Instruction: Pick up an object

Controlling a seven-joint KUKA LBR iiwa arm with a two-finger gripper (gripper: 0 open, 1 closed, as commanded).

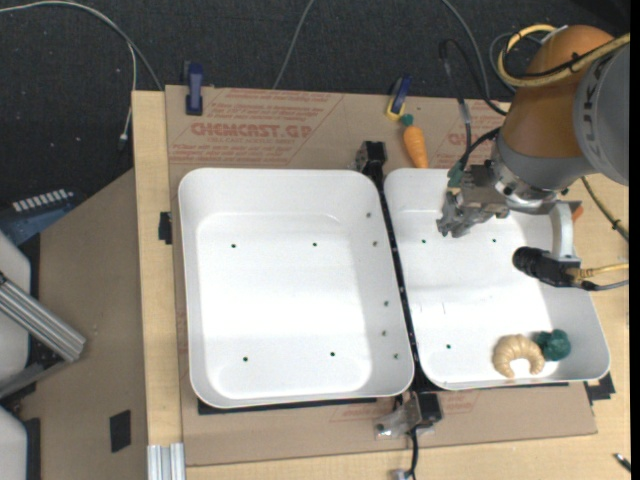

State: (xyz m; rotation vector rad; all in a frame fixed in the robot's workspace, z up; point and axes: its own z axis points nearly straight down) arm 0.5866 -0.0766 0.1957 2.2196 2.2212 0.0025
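My end effector (458,218) is hanging over the upper part of the right bin (470,298), honestly can't tell what it's doing. The croissant (519,354) and teal ball (554,344) sit touching in that bin's lower right corner (well apart from me). A toy carrot (414,144) lies on the tabletop (280,123) above.

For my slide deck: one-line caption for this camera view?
Gripper over the right bin; croissant and teal toy lie near its front corner.

The grey arm reaches in from the right, its gripper (455,220) pointing down.
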